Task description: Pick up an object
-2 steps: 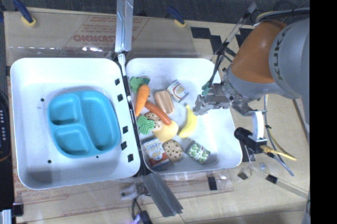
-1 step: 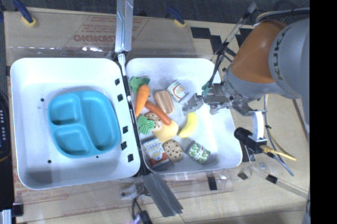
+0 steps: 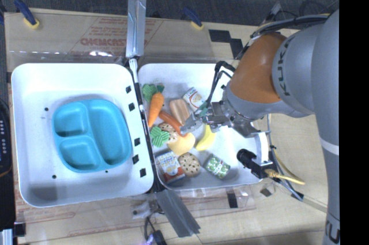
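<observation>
The right bin [image 3: 173,72] holds a heap of toy foods. An orange carrot [image 3: 154,106] lies by a green leafy piece [image 3: 151,90] at its left wall. A tan bread roll [image 3: 179,111] and a small labelled can [image 3: 195,98] sit behind them. A yellow banana-like piece [image 3: 205,137], a yellow round fruit [image 3: 180,144], a cookie [image 3: 189,164], a green packet [image 3: 217,166] and a small carton [image 3: 168,162] lie nearer the front. My gripper [image 3: 196,121] is low in the bin, just right of the roll and above the yellow pieces. Nothing is visibly held.
The left bin [image 3: 34,74] holds a blue divided tray [image 3: 92,134]. A metal divider bar [image 3: 135,25] stands between the bins at the back. The arm's orange band [image 3: 259,74] and grey body overhang the right bin's right side. Cables trail at the front right.
</observation>
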`<act>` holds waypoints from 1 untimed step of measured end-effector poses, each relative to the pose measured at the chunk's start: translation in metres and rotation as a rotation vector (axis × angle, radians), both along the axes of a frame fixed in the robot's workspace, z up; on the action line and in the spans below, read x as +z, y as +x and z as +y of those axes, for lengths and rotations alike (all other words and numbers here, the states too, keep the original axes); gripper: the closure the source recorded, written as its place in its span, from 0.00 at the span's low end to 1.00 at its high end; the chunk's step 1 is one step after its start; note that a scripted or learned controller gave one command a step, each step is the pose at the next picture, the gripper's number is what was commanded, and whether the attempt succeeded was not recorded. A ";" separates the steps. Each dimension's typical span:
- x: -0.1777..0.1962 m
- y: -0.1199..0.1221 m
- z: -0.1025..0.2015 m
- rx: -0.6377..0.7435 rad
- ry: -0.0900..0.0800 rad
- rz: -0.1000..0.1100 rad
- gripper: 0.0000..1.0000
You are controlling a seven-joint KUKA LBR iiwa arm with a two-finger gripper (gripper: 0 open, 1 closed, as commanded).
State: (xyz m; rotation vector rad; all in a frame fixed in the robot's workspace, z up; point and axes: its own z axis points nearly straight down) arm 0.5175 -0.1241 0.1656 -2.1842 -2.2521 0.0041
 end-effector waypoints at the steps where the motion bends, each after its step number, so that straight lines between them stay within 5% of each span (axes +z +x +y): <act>1: -0.073 0.052 -0.044 0.110 -0.002 -0.006 0.00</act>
